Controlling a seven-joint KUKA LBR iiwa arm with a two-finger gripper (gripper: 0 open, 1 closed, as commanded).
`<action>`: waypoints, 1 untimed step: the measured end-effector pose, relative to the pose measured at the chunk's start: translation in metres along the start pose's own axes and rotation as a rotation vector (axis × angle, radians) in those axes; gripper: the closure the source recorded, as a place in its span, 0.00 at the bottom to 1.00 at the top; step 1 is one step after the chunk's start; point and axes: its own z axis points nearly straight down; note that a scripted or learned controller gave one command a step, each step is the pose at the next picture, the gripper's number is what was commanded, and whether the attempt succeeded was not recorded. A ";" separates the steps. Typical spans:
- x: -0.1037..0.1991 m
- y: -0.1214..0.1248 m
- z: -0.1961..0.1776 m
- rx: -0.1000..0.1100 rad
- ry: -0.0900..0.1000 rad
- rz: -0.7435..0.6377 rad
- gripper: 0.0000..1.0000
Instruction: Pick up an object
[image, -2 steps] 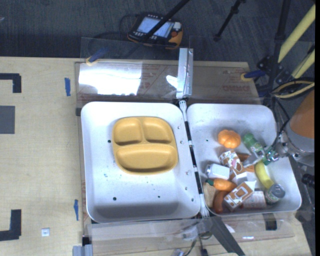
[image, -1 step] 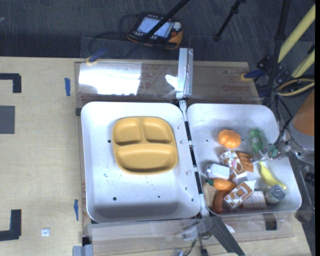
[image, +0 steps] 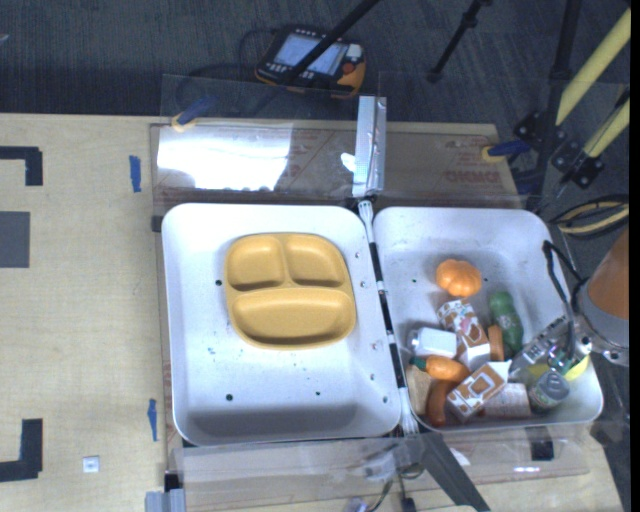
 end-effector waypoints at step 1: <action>0.022 0.051 -0.021 0.010 -0.023 -0.183 1.00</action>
